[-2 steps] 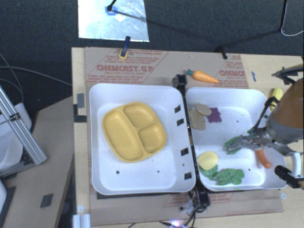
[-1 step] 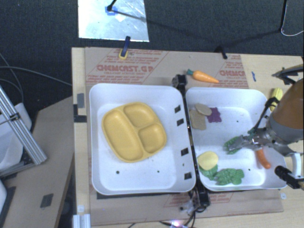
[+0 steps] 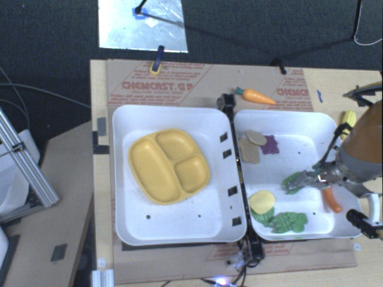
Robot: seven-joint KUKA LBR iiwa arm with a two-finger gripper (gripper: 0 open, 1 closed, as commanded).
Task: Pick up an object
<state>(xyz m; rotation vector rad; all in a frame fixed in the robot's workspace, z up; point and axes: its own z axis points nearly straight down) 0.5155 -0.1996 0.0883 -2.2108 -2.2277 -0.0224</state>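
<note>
Camera view: near the front of the right bin (image 3: 323,122) lie lettuce (image 3: 289,221) and a lemon (image 3: 261,201). Farther in, the claw (image 3: 306,180) grips a green leaf (image 3: 293,180); lift straight, slowly, clearing the carrot (image 3: 332,200).

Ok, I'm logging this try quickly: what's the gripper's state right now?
Gripper: low in the right-hand white bin, at a small green leafy piece; whether it is open, closed or holding that piece cannot be told.
</note>
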